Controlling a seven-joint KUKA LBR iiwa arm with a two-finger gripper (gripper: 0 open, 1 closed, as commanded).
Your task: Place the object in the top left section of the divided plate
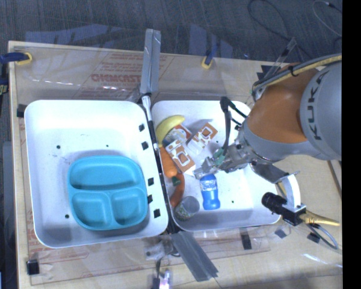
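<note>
Camera view, one moment, contents listed. Pale wooden bench [78,71] is carrying two shallow white bins side by side. Left white bin [48,125] is holding a turquoise plastic divided plate [107,191] with one long section across its top and two smaller ones below; all three sections are lying bare. Right white bin [253,212] is holding a cluster of items: a yellow banana [168,126] near the upper left corner, white cards with orange square markings [189,146] just below and right of it, an orange carrot-shaped piece [168,168] running along the left wall, a small clear bottle with a blue label [209,191] lying near the middle, and a grey round lid-like item [187,206] just beside the bottle's lower left. Grey arm with orange band [289,116] is reaching in from the right, its jaws [219,159] hanging directly over the bottle's top end, touching or nearly so. Whether the jaws are released or clenched I cannot tell.
</note>
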